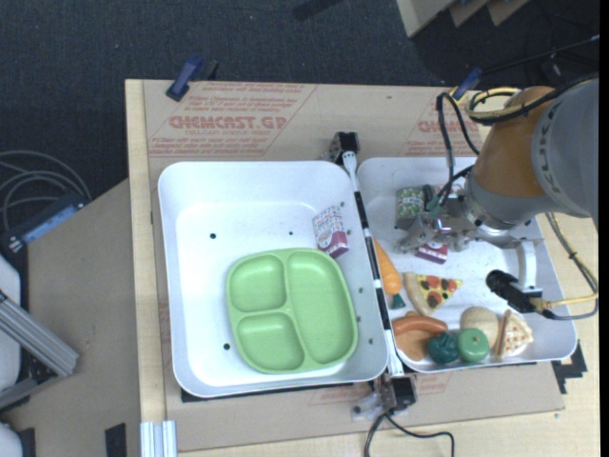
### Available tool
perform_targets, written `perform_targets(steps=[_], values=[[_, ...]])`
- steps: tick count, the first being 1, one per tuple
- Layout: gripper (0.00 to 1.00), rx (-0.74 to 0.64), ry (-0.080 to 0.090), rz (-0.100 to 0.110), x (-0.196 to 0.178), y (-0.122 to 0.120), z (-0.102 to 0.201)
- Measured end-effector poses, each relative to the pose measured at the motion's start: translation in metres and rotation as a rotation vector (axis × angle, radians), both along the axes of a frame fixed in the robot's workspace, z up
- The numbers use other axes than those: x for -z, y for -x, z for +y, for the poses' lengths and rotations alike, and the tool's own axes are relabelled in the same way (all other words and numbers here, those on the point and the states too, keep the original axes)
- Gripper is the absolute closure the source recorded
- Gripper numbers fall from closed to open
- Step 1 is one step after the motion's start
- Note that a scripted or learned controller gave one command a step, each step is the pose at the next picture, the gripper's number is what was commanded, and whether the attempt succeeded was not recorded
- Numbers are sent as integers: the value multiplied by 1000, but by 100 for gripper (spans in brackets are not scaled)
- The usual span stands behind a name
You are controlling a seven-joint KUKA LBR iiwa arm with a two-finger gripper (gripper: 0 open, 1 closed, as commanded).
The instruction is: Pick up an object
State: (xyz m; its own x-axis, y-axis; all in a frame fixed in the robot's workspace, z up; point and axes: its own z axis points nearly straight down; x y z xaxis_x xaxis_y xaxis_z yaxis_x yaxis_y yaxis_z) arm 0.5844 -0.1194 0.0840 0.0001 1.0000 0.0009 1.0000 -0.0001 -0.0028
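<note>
Reaching in over the right bin (561, 346), the gripper (436, 228) hangs low above a small red-and-white item (433, 251) just beyond the pizza slice (433, 290), seemingly lining up a grasp; whether the jaws are apart I cannot tell

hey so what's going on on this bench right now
A grey robot arm with an orange band reaches in from the right, its gripper low in the right white bin among toy food. Just below it lie a small red and white item, a pizza slice and an orange carrot. Whether it holds anything is unclear. The left white bin holds a green divided plate and a small pink and white carton.
</note>
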Motion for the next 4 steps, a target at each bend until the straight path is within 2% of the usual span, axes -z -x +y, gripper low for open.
perform_targets(steps=[1, 2, 3, 4], values=[[0, -1, 1, -4, -1, -11, 22], [0, 0, 0, 0, 0, 12, 20], [0, 0, 0, -1, 0, 47, 6], [0, 0, 2, -4, -1, -2, -19]])
